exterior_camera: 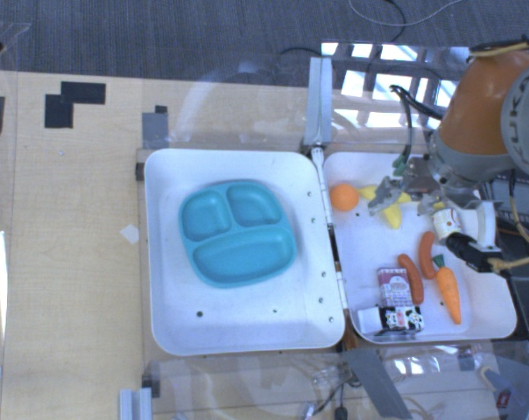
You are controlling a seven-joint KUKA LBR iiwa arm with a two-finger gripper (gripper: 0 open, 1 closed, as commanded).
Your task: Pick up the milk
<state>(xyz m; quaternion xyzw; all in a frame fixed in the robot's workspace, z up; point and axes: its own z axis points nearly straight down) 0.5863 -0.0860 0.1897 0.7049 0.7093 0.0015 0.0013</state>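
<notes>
The milk (pixel 397 302) is a small carton lying flat near the front edge of the right bin (pixel 488 326). It has a pink end toward the back and a black-and-white printed end toward the front. My gripper (pixel 406 194) hangs at the back of that bin, well behind the carton, directly over a yellow banana (pixel 392 213). The arm's orange band (pixel 479 103) rises behind it at the right.
An orange (pixel 343 197) sits left of the banana. A red sausage (pixel 411 277) touches the carton's right side, with two carrots (pixel 447 293) further right. The left bin (pixel 172 322) holds a blue divided plate (pixel 236 233).
</notes>
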